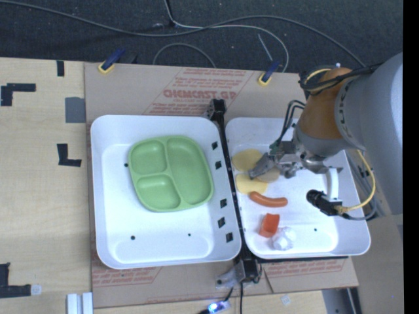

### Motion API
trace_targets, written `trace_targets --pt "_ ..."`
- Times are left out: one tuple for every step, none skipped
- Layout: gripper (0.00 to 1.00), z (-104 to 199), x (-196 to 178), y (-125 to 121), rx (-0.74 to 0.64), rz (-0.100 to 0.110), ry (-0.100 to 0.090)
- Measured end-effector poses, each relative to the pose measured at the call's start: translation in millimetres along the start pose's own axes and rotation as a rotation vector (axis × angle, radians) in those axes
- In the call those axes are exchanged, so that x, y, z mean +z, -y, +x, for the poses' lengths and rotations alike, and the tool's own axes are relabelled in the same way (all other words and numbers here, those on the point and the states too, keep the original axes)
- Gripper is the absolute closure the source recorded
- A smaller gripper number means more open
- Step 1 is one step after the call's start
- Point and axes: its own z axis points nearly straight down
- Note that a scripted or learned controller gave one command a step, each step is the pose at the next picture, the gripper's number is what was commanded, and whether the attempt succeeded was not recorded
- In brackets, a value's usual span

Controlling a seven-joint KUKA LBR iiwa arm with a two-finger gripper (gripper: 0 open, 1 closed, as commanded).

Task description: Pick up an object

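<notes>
We see the table (pixel 39 195) carrying a cardboard sheet (pixel 196 87), clipped at its far edge, and on that sheet two white bins sit side by side, likely so things can be moved from one to the other. The arm (pixel 366 123) reaches in from the right and bends down over the right bin (pixel 353 241), which suggests to us that it is choosing its pick there. The left bin (pixel 111 241) holds a green divided tray (pixel 170 173), lying flat near its middle with nothing in its compartments. The right bin holds the small things: a pale yellow piece (pixel 245 159) near the divider, a second yellow piece (pixel 247 186) just below it, an orange sausage-like item (pixel 268 201) beside that, then a red block (pixel 269 224) and a small white lump (pixel 283 242) touching or nearly touching it toward the near edge. The end effector (pixel 265 169) hangs low at the yellow pieces, its tip just beside or on them; we cannot tell whether it grips anything, so we judge the pick as not yet secured.
</notes>
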Motion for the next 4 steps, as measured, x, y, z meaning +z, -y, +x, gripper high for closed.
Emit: trace_targets --pt "1.0 0 -10 0 -0.001 0.001 0.0" --pt "1.0 5 -51 2 0.0 -0.003 -0.002" --pt "1.0 7 -112 1 0.0 -0.005 -0.001" --pt "1.0 8 -144 0 0.0 -0.003 -0.002"
